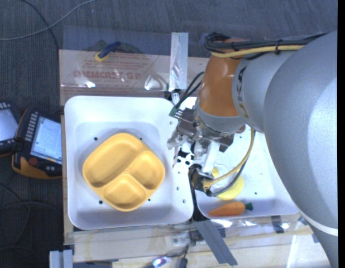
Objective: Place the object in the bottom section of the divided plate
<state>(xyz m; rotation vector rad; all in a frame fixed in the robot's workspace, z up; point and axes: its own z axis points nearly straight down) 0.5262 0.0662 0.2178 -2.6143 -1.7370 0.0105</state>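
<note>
White right bin [270, 177], carrot [228, 209] clear, yellow piece [233, 188] half hidden beneath arm [220, 94], grip state unreadable.

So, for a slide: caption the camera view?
The gripper hangs at the left edge of the right bin, which holds a carrot; the yellow divided plate sits in the left bin.

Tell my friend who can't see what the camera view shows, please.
A grey robot arm hangs its end effector near where two white bins meet. The right bin holds an orange carrot and a yellow thing; the left bin holds a yellow divided plate.
</note>
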